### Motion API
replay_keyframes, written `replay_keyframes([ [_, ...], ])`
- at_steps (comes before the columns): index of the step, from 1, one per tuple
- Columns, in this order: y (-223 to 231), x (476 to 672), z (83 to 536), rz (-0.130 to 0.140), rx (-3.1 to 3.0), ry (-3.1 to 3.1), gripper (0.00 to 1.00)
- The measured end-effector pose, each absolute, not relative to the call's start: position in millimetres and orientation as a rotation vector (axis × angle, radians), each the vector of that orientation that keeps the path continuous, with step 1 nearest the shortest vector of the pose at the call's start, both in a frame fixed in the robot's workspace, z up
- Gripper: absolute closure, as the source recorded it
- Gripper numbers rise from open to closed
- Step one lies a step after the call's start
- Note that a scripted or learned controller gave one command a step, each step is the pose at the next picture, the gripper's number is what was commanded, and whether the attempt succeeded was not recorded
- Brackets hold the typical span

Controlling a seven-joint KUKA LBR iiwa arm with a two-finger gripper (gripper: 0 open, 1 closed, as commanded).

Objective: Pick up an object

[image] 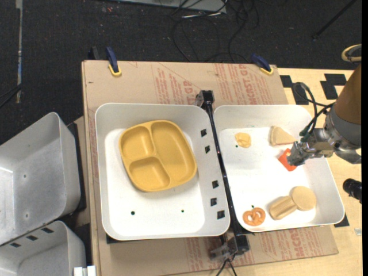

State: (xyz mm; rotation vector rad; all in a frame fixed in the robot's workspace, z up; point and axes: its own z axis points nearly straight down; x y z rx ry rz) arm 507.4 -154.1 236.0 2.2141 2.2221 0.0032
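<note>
The right bin (259, 180) holds a small orange-red block (286, 160), a tan wedge (280, 135), a small yellow piece (243, 140), a tan mushroom-shaped toy (293, 203) and an orange pretzel (253, 215). My gripper (300, 153) hangs over the right side of this bin, right above the orange-red block and partly covering it. The view does not show whether the block sits between the fingers.
In the left bin (115, 211) lies a yellow three-compartment plate (156, 154). A black divider (217, 165) runs between the bins. Grey plastic tubs (31, 171) stand off the bench at the left. The arm (348, 111) comes in from the right edge.
</note>
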Motion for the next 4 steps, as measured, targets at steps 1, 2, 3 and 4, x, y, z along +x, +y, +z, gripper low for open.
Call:
replay_keyframes([
  [1,-104,517.3,225,0.000,2.215,2.230,1.00],
  [2,-50,531.8,216,0.000,2.213,2.231,1.00],
  [3,1,556.0,224,0.005,2.211,2.230,1.00],
  [4,58,572.1,219,0.003,2.211,2.231,1.00],
])
